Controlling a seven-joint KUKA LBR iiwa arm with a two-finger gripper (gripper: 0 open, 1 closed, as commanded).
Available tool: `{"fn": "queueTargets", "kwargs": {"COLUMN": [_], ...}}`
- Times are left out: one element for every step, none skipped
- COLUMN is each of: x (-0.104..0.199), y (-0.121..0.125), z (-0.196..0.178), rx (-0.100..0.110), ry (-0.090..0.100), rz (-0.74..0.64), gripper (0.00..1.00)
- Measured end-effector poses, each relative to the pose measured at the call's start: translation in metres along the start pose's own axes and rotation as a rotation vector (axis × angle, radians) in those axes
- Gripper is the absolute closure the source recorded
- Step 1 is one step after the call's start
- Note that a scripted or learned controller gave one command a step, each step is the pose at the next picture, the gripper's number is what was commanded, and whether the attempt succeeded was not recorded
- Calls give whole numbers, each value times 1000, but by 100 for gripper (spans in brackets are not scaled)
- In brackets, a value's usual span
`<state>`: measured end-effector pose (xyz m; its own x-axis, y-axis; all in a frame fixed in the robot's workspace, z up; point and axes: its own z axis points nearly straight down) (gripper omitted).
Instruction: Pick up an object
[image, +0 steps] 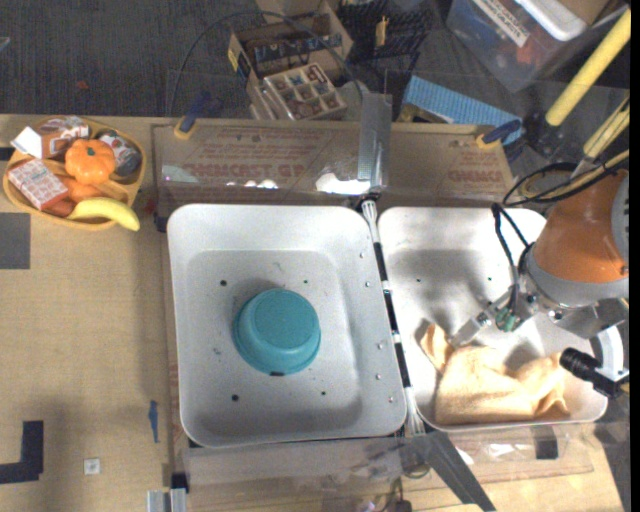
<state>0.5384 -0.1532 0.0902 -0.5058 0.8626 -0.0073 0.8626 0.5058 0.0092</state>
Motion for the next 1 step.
{"fn": "queueTargets", "kwargs": {"x": [-1], "y": [0], "z": [-11], "rx": [-4], "ry": [-1], "rz": [4], "gripper": [100]}}
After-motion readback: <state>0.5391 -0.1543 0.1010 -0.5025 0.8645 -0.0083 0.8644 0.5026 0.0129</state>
